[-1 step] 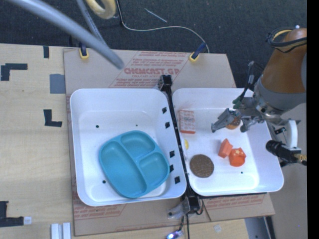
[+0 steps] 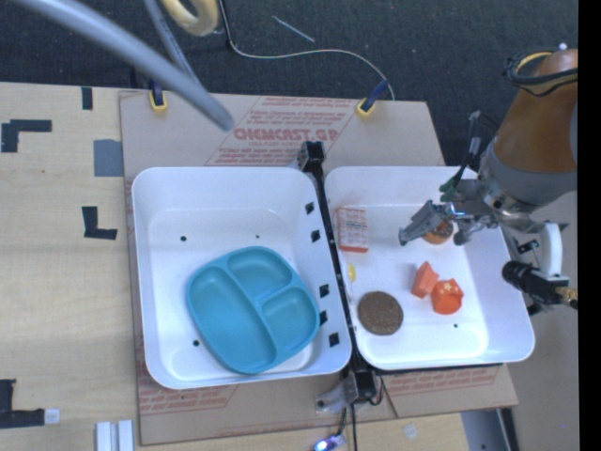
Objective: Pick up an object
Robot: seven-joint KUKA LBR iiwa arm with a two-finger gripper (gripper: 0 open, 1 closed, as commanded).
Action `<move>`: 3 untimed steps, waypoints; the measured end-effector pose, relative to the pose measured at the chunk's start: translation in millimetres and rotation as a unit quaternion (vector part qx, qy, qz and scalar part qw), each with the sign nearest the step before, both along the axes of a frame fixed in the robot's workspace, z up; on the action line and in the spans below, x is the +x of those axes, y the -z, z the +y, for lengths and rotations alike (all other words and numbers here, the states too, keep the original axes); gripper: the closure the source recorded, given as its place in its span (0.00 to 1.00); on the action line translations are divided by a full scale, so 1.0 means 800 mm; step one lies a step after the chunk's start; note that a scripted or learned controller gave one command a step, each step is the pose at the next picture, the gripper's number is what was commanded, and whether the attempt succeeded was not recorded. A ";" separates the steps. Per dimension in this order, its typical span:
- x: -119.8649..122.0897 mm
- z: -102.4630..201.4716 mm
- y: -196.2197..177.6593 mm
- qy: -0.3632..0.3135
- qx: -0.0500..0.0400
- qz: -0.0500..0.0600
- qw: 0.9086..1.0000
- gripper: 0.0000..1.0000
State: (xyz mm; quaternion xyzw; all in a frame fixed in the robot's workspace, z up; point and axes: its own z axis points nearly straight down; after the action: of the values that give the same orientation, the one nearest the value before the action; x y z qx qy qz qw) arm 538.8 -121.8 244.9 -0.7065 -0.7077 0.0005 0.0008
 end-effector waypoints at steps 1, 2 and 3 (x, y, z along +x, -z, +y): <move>-0.008 0.005 0.078 0.001 0.000 0.003 1.000 0.00; -0.007 0.006 0.158 0.001 0.000 0.003 1.000 0.00; -0.007 0.007 0.202 0.000 -0.001 0.000 1.000 0.00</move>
State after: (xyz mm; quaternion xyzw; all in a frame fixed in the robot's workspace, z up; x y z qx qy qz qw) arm 533.1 -116.2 82.9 -0.7068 -0.7075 0.0009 0.0003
